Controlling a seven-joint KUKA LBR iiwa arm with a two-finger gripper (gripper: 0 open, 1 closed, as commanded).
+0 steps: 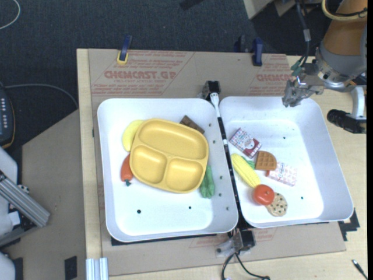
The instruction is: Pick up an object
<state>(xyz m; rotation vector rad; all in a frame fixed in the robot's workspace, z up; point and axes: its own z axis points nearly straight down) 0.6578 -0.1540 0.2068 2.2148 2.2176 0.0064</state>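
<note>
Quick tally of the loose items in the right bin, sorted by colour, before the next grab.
Red: 1, the tomato
Yellow: 1, the corn cob
Brown: 2, the waffle and the cookie
Red-and-white packets: 2, one near the bin's middle, one right of the waffle
Total: 6

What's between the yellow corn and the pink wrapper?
A brown waffle sits between the corn and the pink wrapper, seen in the camera view.
</note>
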